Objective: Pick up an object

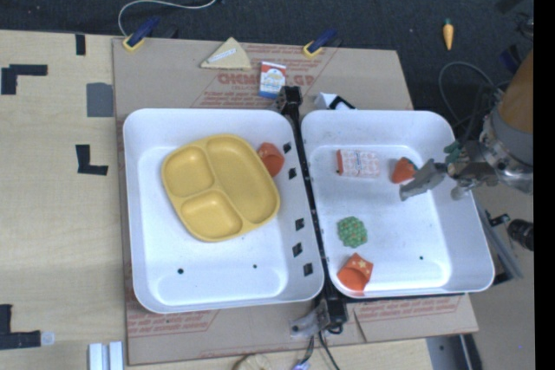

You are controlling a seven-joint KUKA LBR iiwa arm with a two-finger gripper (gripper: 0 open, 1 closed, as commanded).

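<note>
The right bin (434,126) holds a white packet with red print (357,162), a small orange-red piece (403,171), a green knobbly lump (351,230) and an orange-red object (355,272) near the front rim. My gripper (438,185) hangs over the right side of this bin, reaching in from the right. Its fingers (419,183) are spread open with nothing between them. The left finger's tip is just right of the small orange-red piece. In the left bin (147,273) lie a yellow divided plate (221,185) and an orange cup (271,159).
Behind the bins, a small red and white carton (272,80) and a pale wedge (227,55) sit on the cardboard. A black divider (299,178) runs between the bins. Cables trail at the right near the arm (512,143).
</note>
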